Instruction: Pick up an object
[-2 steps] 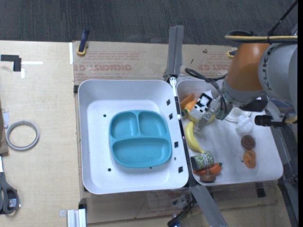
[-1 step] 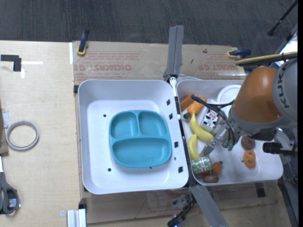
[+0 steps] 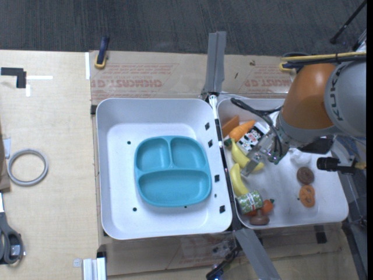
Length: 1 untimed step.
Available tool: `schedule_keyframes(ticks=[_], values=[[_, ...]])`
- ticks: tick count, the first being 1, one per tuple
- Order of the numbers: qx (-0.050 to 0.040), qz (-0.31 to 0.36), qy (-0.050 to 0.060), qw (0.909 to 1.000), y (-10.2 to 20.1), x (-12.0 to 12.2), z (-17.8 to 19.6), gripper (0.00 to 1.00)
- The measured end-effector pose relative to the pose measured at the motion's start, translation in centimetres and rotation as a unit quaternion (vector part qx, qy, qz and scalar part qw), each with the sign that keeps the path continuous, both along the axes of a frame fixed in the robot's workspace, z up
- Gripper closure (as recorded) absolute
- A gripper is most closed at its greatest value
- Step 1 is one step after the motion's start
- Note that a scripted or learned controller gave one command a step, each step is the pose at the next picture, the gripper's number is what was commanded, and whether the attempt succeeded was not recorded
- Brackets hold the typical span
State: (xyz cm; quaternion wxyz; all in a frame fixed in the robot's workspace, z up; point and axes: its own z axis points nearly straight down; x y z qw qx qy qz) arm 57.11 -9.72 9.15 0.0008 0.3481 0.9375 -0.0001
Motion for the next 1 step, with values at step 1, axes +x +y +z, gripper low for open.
schedule_keyframes(ticks=[1], values=[[0.0005,-0.092,0.001,0.9958,-0.01,-2.77,-0.03,0.00]])
